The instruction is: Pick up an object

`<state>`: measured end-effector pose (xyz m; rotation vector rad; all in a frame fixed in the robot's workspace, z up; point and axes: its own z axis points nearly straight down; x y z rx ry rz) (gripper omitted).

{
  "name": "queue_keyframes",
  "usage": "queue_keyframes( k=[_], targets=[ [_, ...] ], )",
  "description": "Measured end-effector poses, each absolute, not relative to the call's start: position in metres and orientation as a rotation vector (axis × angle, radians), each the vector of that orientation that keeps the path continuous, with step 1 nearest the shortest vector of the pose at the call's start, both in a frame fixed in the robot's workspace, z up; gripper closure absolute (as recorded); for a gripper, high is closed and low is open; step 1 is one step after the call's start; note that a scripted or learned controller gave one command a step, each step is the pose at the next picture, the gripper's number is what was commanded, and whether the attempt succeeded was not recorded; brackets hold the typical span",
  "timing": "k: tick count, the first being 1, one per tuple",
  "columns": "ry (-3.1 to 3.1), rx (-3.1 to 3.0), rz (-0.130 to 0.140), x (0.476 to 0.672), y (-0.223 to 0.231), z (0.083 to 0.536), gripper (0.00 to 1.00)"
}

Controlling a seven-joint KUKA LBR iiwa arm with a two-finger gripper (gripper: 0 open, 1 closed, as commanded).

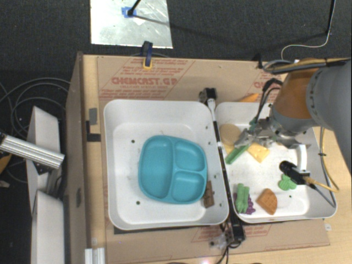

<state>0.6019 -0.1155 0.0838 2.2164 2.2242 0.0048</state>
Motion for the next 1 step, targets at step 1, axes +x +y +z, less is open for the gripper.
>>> queue_keyframes(
  k=[1],
  targets=[
    [2.223, 2.207, 0.009, 0.6729, -0.1287, 0.0866, 0.0]
  ],
)
